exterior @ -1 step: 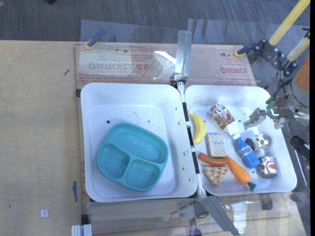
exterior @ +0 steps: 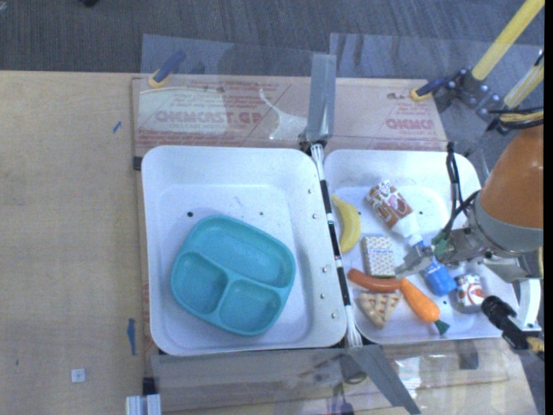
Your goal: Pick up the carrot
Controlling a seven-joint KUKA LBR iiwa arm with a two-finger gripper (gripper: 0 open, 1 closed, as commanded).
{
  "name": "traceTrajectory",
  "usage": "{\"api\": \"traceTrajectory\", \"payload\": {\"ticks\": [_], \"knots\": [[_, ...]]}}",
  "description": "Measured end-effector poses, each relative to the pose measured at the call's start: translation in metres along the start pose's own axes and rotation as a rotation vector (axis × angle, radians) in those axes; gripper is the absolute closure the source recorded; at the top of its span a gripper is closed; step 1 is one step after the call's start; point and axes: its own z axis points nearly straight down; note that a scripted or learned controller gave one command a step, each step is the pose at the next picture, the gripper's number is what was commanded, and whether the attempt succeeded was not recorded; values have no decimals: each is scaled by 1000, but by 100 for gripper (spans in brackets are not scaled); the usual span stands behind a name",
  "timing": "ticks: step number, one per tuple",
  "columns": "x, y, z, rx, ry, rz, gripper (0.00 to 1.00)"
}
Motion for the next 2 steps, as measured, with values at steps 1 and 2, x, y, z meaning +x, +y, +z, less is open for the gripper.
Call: {"api": "traceTrajectory", "payload": {"ticks": [1,2], "knots": [[19,6,76,-16,0,-201,0],[20,8,66,-23,-3,-201,100]]}}
